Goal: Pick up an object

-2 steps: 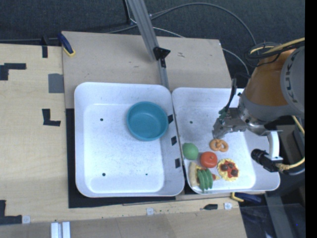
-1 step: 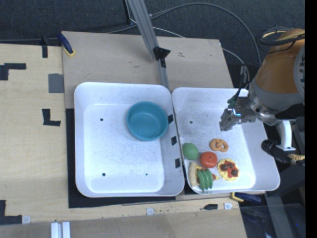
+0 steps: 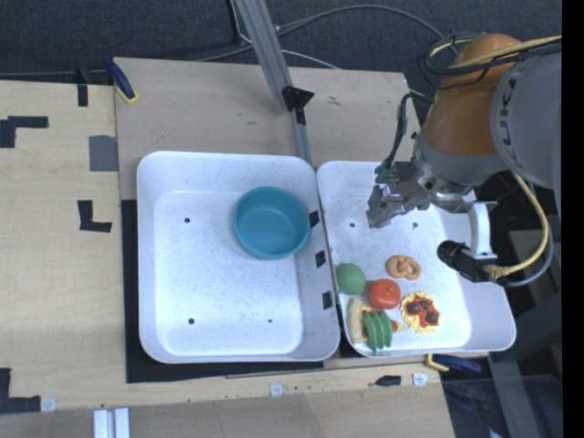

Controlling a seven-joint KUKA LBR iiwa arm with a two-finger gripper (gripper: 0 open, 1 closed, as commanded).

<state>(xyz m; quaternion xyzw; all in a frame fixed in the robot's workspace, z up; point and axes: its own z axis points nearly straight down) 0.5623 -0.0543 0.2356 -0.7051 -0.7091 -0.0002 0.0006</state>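
A grey KUKA arm with an orange band above its wrist (image 3: 474, 108) reaches in from the right over a wooden bench (image 3: 210, 99) bearing two shallow white bins side by side. Its two-finger gripper (image 3: 383, 210) hangs over the upper part of the right-hand white bin (image 3: 351, 185), above bare bin floor; whether the fingers are parted or closed cannot be told from this angle, and nothing can be seen between them.

The toy food items lie clustered in the lower half of that same bin, apart from the gripper. A small brown pretzel (image 3: 402, 266) sits nearest it, below and slightly right. A round green ball-like fruit (image 3: 350, 277) rests near the bin's left wall, with a red tomato (image 3: 384, 292) just beside it. Below the tomato lies a green ridged vegetable (image 3: 377, 328), touching a pale yellow piece (image 3: 355, 316) at its left. To the right, a small yellow round piece topped with red (image 3: 421, 310) lies near the tomato.

In the left-hand white bin (image 3: 173, 272), a round teal plastic bowl (image 3: 271, 223) stands upright in the upper right part, close to the wall shared with the other bin. A grey metal pole (image 3: 265, 39) slants across the bench toward the gap between the bins
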